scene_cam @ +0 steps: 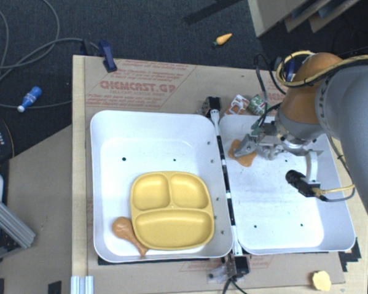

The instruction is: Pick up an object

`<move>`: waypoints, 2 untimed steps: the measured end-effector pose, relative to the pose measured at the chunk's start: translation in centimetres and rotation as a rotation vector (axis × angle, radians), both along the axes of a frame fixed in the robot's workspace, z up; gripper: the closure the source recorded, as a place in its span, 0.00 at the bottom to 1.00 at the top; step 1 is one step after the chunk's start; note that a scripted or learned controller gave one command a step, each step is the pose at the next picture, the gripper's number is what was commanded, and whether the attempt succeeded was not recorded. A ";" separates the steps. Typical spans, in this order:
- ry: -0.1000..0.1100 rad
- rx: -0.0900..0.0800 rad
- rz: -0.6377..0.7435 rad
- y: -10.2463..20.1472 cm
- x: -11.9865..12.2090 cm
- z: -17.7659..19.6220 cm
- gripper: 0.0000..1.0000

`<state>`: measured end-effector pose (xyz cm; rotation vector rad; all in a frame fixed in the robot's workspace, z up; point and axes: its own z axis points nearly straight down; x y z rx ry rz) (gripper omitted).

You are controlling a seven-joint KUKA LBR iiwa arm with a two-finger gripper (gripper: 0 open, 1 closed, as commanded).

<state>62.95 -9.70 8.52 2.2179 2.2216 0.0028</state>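
A small orange-brown object (243, 155) lies in the right bin (278, 222), near its far left corner. My gripper (258, 145) hangs low just to the right of that object and partly over it; whether it touches is unclear. In the left bin (110, 139) rests a yellow divided plate (171, 209). A tan drumstick-shaped toy (127, 230) lies against the plate's near left edge.
Two small colourful items (246, 104) sit on the bench just beyond the right bin's far rim. A yellow lump (320, 280) lies on the bench at the near right corner. A black divider (224, 176) runs between the bins. A blue clamp (106, 55) grips the board's far left edge.
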 end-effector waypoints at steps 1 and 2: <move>0.000 0.000 0.000 0.2 2.4 0.0 0.00; 0.000 0.000 0.000 0.3 3.8 0.0 0.00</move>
